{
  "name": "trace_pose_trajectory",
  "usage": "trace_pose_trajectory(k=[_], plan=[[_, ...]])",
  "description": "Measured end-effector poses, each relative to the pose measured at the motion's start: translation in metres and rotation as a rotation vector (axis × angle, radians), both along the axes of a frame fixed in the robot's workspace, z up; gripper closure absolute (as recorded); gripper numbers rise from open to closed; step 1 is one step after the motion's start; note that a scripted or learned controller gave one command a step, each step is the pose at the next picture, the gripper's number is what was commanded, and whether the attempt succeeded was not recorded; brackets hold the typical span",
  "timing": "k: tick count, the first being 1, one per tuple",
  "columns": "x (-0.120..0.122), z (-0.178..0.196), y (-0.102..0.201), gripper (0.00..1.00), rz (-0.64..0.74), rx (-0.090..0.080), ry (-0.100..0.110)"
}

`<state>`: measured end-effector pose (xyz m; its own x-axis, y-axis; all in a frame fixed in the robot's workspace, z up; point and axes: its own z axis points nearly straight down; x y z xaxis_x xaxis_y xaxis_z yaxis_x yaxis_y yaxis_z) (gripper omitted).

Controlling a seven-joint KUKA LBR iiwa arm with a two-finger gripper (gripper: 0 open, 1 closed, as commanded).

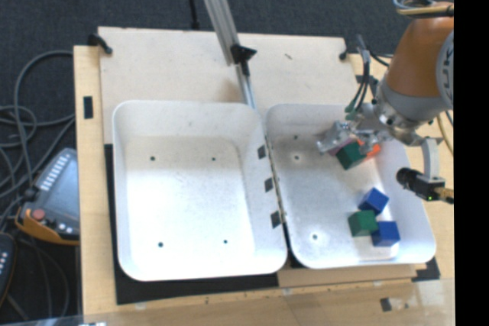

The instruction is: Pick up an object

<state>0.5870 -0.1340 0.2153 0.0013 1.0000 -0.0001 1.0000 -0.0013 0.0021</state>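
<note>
My gripper hangs over the back part of the right bin, reaching in from the right below the orange-banded arm. A dark green block sits tilted between its fingertips, and the gripper is shut on it. A small orange piece shows just right of that block, partly hidden by the gripper. Toward the bin's front right lie a blue block, a second green block and another blue block, close together.
The left bin stands beside the right one, their rims meeting at the middle. A slanted metal rail rises behind the bins. Cables and a pendant lie off the bench at the left.
</note>
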Motion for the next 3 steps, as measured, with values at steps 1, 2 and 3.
trace_pose_trajectory(k=[1, 2, 3], plan=[[0.009, 0.086, -0.051, 0.00, -0.001, -0.006, -0.008], [-0.076, -0.059, -0.053, 0.00, 0.000, 0.001, 0.010], [-0.085, -0.088, -0.074, 0.00, 0.006, -0.013, -0.023]])
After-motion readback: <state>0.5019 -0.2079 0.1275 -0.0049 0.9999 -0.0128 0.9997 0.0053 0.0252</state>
